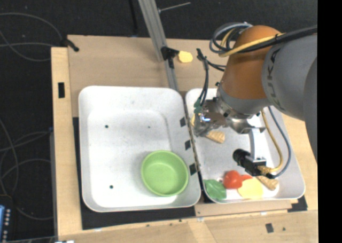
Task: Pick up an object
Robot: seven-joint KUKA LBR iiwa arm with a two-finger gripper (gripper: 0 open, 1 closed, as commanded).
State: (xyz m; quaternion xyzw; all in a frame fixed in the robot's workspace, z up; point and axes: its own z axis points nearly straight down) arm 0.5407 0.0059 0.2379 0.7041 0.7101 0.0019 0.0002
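Grouped along the near edge of the right bin (pixel 291 180) are a green item (pixel 215 188), a red item (pixel 232 179), a yellow item (pixel 251 188) and a tan cone-like piece (pixel 269 183), w/ a green bowl (pixel 164 172) seated in the near part of the left bin (pixel 107 130). Pincer (pixel 204 120) is seen low over the right bin's far-left area, just beside a tan wedge-shaped piece (pixel 216 137); whether it is open or closed cannot be told. A small yellow object (pixel 185 56) is seen on the counter (pixel 107 60) beyond the bins.
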